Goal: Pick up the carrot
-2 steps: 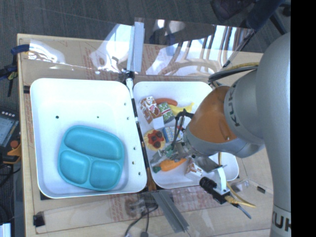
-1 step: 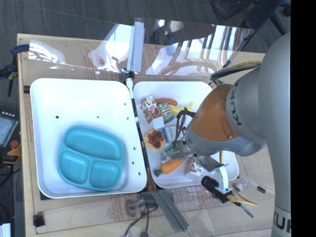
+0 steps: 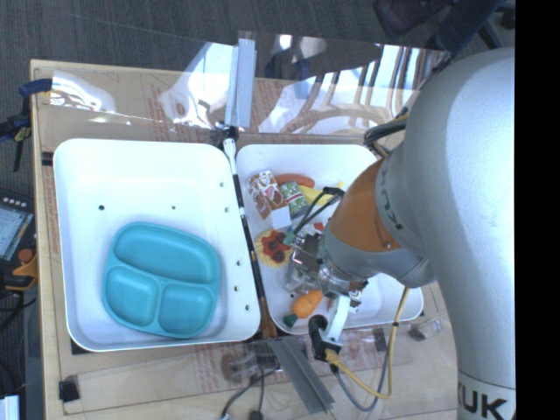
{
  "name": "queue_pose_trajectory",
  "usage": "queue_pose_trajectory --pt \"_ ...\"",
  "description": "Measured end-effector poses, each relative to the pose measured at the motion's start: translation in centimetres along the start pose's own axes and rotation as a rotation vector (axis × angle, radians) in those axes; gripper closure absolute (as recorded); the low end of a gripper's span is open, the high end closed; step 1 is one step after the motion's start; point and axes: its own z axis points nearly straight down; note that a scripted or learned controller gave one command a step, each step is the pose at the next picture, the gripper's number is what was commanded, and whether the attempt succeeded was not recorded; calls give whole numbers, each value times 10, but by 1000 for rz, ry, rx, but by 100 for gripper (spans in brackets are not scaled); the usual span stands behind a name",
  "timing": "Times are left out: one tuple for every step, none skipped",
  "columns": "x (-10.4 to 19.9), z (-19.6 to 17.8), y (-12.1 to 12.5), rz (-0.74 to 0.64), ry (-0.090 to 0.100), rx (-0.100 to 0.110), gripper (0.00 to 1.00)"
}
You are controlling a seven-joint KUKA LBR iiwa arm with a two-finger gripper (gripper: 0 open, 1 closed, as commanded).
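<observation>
Carrot (image 3: 306, 304) pick: gripper (image 3: 322, 294) low in right bin (image 3: 389, 303), grip state indeterminate.
Risk: the carrot, near the bin wall among toy food (image 3: 276, 192), may roll aside or be missed.

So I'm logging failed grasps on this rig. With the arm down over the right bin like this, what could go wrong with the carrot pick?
The carrot lies near the right bin's front edge, so it could slide against the wall. Other toy food is crowded close by and might get knocked or grabbed instead. The gripper blocks part of the carrot, so a miss is hard to spot.
</observation>
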Motion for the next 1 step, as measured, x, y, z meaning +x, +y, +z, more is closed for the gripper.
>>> queue_pose_trajectory --pt "-39 -87 22 -348 0 0 100"
